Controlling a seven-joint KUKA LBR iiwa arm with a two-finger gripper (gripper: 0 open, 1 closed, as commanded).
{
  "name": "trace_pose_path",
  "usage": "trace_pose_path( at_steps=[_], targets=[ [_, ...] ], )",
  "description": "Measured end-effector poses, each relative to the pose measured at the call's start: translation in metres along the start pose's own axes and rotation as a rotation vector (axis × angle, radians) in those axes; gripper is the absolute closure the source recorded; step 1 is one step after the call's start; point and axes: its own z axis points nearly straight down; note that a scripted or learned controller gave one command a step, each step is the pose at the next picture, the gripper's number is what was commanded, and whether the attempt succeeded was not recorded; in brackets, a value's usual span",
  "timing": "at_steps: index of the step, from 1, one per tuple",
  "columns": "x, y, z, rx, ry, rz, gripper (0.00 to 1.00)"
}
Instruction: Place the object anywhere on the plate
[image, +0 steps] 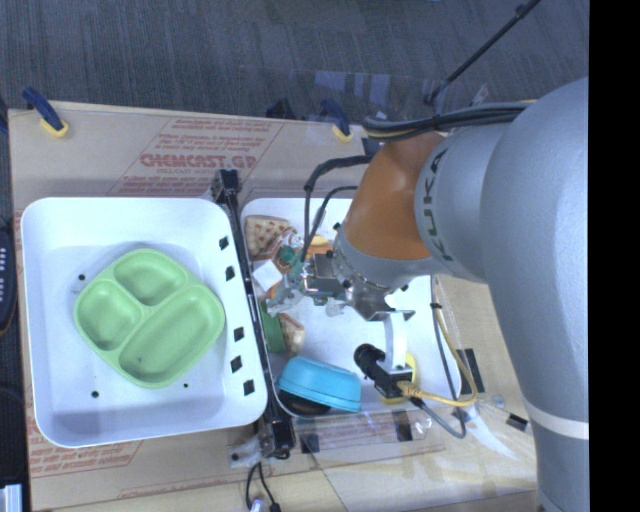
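Observation:
A light green plate (150, 315) with three compartments lies in the left bin (60, 240), and nothing rests on it. My gripper (296, 280) is low over the left part of the right bin (425, 330), in a cluster of small toy objects. A tan slice with red spots (265, 235) lies just behind it. A brown and white piece (291, 329) and a dark green piece (272, 338) lie just in front. The arm hides what is directly under the gripper.
A blue bowl (320, 386) sits upside down at the right bin's front, over something dark (298, 405). The black divider (245, 300) between the bins runs close to the gripper's left. The bench is covered with cardboard (190, 155).

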Motion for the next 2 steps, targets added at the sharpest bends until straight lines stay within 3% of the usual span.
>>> trace_pose_path(
  at_steps=[1,2],
  targets=[
    [0.018,-0.041,0.001,0.001,0.001,-0.161,0.00],
    [0.094,-0.009,0.058,-0.023,-0.028,-0.012,0.00]
  ],
)
